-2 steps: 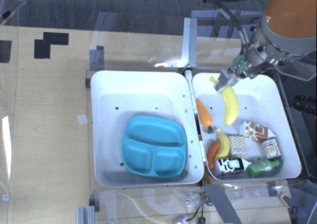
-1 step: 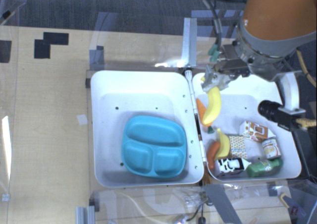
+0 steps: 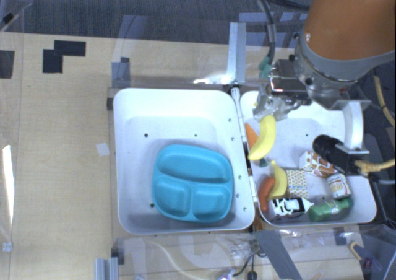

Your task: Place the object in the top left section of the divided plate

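A blue divided plate (image 3: 162, 167) lies in the left white bin (image 3: 133, 124), with one long section at its far side and two smaller ones at its near side. My gripper (image 3: 271, 111) hangs over the left edge of the right bin (image 3: 362, 210). Its fingers are shut on the top end of a yellow banana (image 3: 264, 140), which hangs down just right of the wall between the bins. The plate is to the lower left of the banana, and nothing lies on it.
The right bin holds an orange carrot (image 3: 249, 132) by the divider, a second yellow banana (image 3: 279, 179), a red-orange piece (image 3: 266, 191), a black-and-white carton (image 3: 289, 206), a green item (image 3: 328, 209), a giraffe-print box (image 3: 314, 162) and a small can (image 3: 338, 184).
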`<state>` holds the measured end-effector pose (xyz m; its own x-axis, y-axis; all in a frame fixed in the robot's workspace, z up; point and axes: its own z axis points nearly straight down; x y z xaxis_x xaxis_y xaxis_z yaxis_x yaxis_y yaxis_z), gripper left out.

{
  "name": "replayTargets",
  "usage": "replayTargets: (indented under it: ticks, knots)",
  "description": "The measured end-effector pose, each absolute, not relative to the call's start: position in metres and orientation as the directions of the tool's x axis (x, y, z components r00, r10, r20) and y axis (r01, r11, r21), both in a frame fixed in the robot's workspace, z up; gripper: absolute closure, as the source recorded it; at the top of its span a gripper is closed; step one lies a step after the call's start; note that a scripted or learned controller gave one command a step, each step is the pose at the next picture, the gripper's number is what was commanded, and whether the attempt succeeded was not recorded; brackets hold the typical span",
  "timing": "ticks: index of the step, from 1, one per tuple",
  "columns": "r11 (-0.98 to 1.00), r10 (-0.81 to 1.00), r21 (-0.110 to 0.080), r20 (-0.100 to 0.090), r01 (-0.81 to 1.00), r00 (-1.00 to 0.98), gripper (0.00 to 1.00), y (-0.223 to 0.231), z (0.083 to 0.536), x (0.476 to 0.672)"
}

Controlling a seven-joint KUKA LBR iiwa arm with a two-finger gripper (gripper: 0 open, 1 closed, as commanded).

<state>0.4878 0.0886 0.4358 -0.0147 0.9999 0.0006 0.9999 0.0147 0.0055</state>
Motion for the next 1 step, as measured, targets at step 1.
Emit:
replayTargets:
  ticks: [1]
  knots:
    - [0.148, 0.989, 0.006, -0.001, 0.989, -0.148, 1.00, 0.0752, 0.4359, 0.4880]
